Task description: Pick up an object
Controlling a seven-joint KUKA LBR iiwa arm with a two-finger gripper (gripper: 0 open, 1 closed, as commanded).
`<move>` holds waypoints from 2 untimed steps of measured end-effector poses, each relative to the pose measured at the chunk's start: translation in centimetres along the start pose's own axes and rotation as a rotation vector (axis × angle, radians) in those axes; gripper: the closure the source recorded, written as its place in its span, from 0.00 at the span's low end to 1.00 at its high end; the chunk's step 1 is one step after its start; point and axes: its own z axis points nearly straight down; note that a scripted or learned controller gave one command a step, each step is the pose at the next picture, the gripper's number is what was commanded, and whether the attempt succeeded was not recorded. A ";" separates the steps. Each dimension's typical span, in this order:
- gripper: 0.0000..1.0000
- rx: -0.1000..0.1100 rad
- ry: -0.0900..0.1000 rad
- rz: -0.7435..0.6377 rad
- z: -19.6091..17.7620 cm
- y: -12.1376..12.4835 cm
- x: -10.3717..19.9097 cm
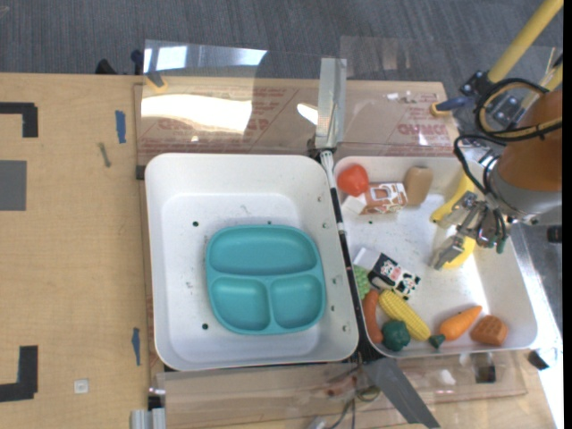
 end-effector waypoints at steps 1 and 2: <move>1.00 -0.002 -0.014 -0.003 -1.4 0.2 -0.3; 1.00 -0.005 -0.008 0.004 -12.8 3.9 3.1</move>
